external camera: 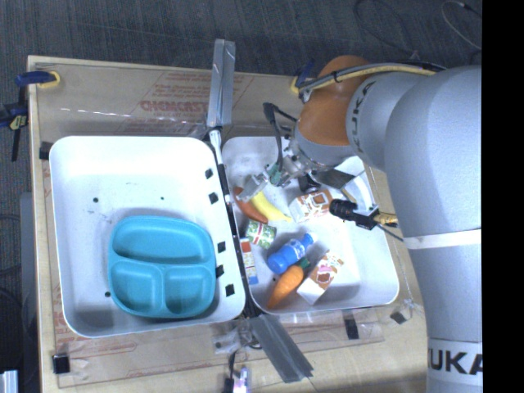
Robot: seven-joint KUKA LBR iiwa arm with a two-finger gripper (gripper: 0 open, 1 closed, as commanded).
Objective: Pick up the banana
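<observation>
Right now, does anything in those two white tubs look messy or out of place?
Nothing looks spilled or broken. The right white bin holds a loose jumble: a yellow banana, a blue bottle, an orange carrot and small cartons. The blue sectioned tray lies flat in the left bin.

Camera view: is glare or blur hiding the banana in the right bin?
Camera view: soft overall, white bin walls bright but not blown out; the yellow curved banana reads clearly by colour, its upper end lost under the grey arm's gripper.

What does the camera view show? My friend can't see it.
A grey robot arm's gripper reaches down by a yellow banana in the right white bin, among a carrot and a blue bottle. The left bin holds a blue tray.
</observation>
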